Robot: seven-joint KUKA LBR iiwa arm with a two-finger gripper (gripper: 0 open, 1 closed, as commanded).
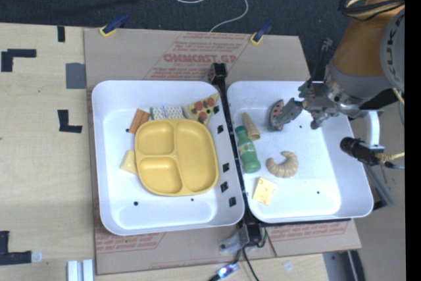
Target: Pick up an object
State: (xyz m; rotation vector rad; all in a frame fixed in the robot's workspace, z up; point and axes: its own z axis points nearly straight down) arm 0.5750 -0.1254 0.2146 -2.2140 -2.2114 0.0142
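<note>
Risk first: the cheese wedge [264,191], nearest the camera in the right bin [342,207], is flat and thin, so fingers would likely skid over it. The croissant [283,164] behind it is curved and ridged, likely rolls if pinched off-centre. The green bottle [248,151] is smooth, lying against the bin's left wall, which blocks one finger. Farther back, the gripper [299,110] sits beside a dark roundish item [277,115]; can't tell its state or any grasp. Left bin [108,207]: glossy yellow divided plate [176,156], too wide to pinch.
</note>
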